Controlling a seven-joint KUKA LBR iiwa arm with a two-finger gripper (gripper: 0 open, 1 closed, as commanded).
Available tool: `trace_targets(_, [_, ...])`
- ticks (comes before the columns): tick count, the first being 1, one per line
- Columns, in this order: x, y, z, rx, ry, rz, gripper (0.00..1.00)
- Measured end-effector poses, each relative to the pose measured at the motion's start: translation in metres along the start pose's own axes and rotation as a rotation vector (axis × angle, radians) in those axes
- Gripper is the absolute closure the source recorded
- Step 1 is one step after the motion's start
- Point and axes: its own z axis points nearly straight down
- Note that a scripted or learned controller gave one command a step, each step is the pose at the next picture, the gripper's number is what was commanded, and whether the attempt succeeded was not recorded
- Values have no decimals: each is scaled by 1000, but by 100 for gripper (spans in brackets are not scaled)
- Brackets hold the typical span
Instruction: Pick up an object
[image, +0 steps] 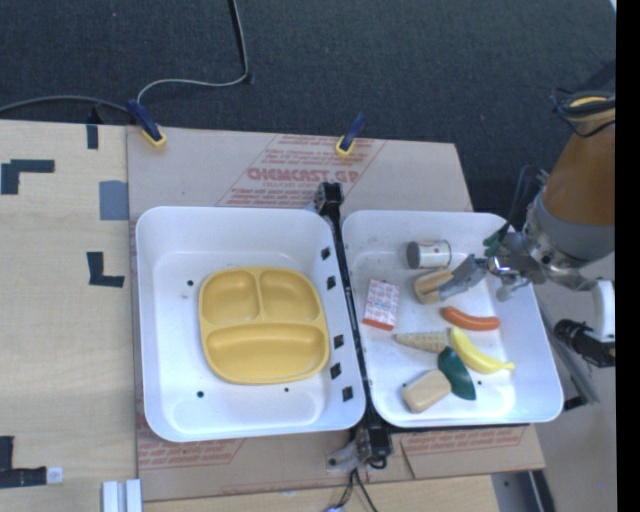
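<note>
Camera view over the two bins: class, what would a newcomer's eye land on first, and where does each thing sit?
First comes the yellow divided plate, alone in the left bin. Next, the cluster of toy food in the right bin: a banana, a hot dog and a small red-and-white packet. Then the gripper, reaching in from the right over that bin's upper part.

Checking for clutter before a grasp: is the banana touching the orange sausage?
Cannot tell. In the camera view the banana starts right beneath the sausage, with no plain gap or contact.
</note>
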Motion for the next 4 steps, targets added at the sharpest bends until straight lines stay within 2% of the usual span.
trace_targets(1, [-3, 26, 152, 2, 0, 1, 0])
trace_targets(2, [-42, 100, 160, -8, -3, -1, 0])
trace_targets(3, [-42, 100, 151, -8, -4, -1, 100])
trace_targets(4, [-42, 100, 151, -8, -4, -1, 0])
